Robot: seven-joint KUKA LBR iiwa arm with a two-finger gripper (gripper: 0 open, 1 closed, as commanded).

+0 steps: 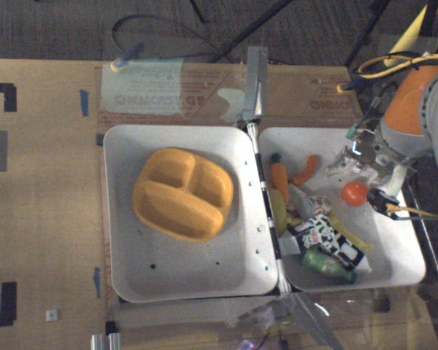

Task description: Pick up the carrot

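Right bin [401, 257]: carrot [279, 176] lies well left of pincer [356, 159].

Mostly plastic stuff on a wood bench

Bins [124, 268] look smooth matt white plastic, the yellow tray [182, 193] glossy-ish plastic, carrot [279, 178] smooth and matt, bench [44, 217] plain raw-looking wood.

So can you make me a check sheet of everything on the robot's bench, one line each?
Surface: wooden bench bearing two shallow white bins, left bin and right bin.
Job's things: small orange carrot with green top, in right bin near its left wall.
Clutter: yellow divided plastic tray in left bin; red ball, green bottle, black-and-white carton in right bin.
End effector: above right bin, away from the carrot.
Cables: yellow cable by the arm.
Surroundings: grey carpet, tripod legs.
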